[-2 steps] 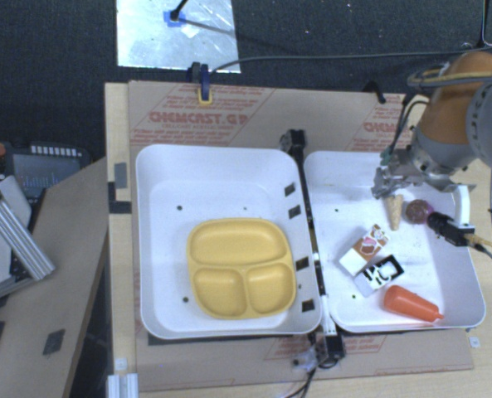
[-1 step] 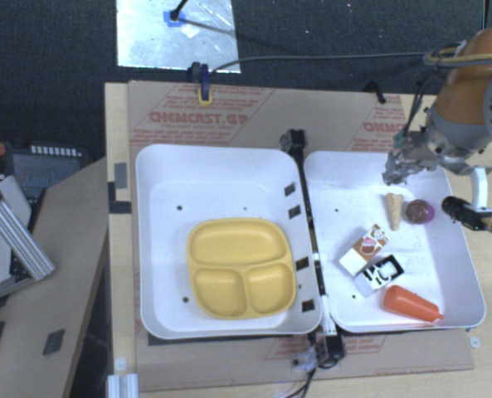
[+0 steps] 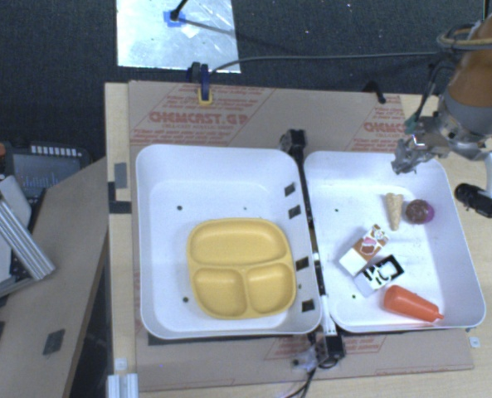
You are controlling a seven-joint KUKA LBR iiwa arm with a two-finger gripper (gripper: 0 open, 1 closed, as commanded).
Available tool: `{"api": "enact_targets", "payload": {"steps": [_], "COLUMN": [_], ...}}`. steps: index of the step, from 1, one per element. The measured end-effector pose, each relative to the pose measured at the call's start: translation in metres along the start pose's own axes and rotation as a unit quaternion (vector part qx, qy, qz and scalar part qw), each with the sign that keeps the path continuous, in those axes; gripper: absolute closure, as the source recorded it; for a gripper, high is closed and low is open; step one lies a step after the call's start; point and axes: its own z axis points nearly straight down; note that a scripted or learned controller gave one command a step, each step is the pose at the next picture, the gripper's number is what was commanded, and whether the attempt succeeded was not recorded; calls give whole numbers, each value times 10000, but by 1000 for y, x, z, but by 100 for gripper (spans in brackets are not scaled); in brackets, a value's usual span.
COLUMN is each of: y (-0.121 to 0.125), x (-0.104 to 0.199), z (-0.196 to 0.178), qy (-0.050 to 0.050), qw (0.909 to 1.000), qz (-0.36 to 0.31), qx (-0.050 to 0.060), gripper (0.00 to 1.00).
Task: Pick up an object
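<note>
Camera view puts the gripper above the right bin's far corner; I cannot tell its state. That bin holds a cone, purple ball, small boxes and orange carrot. Crowding risks a glancing miss. The left bin holds a yellow tray.

Left bin holds a yellow divided tray toward its near side. Right bin holds a cone, a purple ball, a small carton, a black-and-white block and an orange carrot. Gripper hangs over the right bin's far right corner, apart from all objects.
</note>
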Motion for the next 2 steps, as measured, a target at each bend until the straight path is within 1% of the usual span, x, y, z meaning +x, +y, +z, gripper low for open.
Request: {"api": "enact_targets", "payload": {"steps": [1, 2], "y": [-3, -8], "x": [45, 99], "z": [-9, 0], "qy": [10, 18], "qw": [10000, 10000], "qz": [-23, -31], "qx": [17, 31], "gripper": [100, 100]}}
